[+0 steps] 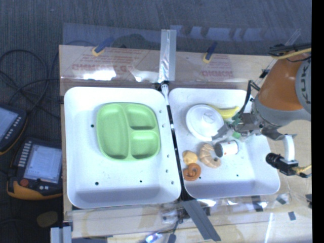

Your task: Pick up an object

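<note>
The grey arm with its orange band reaches into the right-hand white bin (263, 181), and the end effector (226, 135) hangs low among the clutter there. Whether it is spread or closed, I cannot tell from here, and nothing is plainly caught in it.

Just beneath it lies a small white cylinder with a dark end (226, 149), probably the likeliest pick. It looks light, rigid and smooth, so it may roll or slip; I would pinch it across its round body at mid-length.

Touching it on the left is a tan pastry-like toy (208, 155), with two orange-brown lumps (191, 165) beside that. A round white lid-like disc (204, 120) and a yellow banana (228, 111) sit behind. The left bin holds a green sectioned tray (128, 130).
</note>
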You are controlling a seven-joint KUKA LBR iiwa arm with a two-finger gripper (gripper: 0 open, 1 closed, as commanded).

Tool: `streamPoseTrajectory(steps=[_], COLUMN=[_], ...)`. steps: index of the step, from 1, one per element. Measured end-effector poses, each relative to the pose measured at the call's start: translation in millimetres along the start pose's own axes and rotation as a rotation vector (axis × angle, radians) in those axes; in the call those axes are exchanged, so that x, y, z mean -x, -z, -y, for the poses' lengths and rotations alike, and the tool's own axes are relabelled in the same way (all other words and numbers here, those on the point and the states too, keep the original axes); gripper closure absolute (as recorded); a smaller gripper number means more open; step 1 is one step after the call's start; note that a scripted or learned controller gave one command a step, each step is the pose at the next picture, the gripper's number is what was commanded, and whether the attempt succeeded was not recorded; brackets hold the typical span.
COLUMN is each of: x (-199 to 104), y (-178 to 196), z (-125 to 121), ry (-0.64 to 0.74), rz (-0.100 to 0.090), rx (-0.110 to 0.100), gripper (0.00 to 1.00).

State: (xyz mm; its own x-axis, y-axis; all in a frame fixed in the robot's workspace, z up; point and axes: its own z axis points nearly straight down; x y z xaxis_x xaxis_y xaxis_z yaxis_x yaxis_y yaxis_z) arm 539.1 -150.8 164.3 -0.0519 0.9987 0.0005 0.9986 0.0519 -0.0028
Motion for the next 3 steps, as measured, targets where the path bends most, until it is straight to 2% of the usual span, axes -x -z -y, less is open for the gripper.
streamPoseTrajectory(steps=[1,2,3], x=[30,66,42], y=[-75,-25,-75], z=[-31,-35,-76], ry=[0.058,0.221,0.062], rz=[0.004,0.002,0.006], rx=[0.013,0.002,0.011], gripper=[0.00,0.00,0.00])
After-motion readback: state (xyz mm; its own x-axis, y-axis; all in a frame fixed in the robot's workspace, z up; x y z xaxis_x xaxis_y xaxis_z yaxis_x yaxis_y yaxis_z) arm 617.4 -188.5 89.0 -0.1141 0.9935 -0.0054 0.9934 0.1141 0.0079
